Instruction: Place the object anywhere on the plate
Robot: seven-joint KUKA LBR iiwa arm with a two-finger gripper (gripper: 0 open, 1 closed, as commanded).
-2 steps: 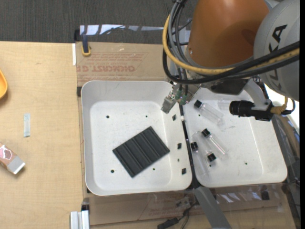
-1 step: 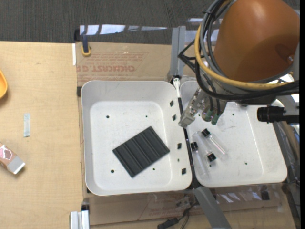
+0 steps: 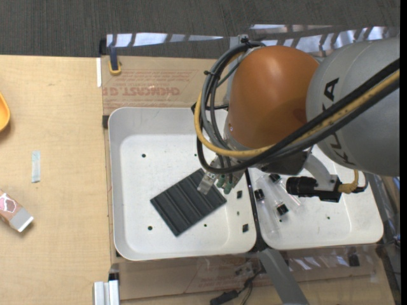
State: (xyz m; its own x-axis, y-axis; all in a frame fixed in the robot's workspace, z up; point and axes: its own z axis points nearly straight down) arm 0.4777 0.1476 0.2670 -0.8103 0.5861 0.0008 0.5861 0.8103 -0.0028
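A flat, dark grey ribbed rectangular plate (image 3: 187,202) is lying at a slant on the floor of the left shallow white bin (image 3: 127,170). The grey arm's two-finger claw (image 3: 210,184) is hanging right over the plate's upper right corner; I cannot tell how it is set, apart or together.

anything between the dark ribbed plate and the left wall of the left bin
Nothing but bare white floor and one small dark dot lies between the dark ribbed plate and the left bin wall, in the camera view.

Left bin (image 3: 127,170) lies open around the ribbed plate (image 3: 184,202) (arm (image 3: 280,100) overhangs its right side).
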